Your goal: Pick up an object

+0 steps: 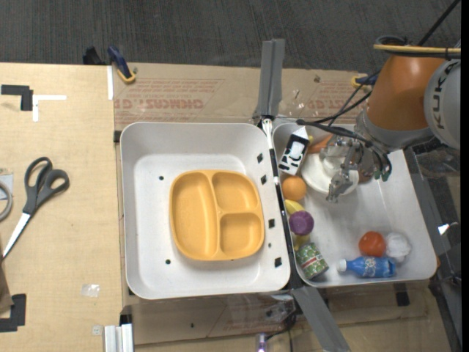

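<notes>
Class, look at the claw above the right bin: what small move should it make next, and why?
Probably lower straight down: the claw hangs over the white bowl at the back of the right bin, with nothing visibly between its fingers, so a short descent would bring it to the bowl's rim.

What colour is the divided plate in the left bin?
Yellow-orange; the divided plate shows plainly in the camera view.

Grey arm [447,94], orange band [399,86], metallic pincer [344,182]
</notes>
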`<state>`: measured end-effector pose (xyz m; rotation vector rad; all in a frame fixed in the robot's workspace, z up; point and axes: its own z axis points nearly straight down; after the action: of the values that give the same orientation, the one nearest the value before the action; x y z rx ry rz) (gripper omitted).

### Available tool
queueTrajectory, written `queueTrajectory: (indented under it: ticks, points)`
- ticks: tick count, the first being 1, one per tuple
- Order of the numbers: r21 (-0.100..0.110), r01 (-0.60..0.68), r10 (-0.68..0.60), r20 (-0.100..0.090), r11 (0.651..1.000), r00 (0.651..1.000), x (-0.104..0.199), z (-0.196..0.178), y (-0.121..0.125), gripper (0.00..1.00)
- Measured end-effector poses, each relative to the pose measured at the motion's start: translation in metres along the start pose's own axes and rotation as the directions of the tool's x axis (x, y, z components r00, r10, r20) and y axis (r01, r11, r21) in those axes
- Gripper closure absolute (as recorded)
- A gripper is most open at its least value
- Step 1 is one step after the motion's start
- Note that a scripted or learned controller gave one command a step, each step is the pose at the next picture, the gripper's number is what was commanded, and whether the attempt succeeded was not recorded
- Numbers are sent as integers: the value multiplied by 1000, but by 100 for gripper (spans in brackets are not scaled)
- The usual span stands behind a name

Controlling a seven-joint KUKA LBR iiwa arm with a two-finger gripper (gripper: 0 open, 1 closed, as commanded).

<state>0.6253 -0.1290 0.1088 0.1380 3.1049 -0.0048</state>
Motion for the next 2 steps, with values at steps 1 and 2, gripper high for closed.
queueTrajectory:
  ticks: [1, 2]
  points:
    - [3, -133, 133, -10, 991, 991, -11, 3, 30, 0]
    - [0, -1, 1, -26, 1000, 1000, -24, -86, -88, 0]
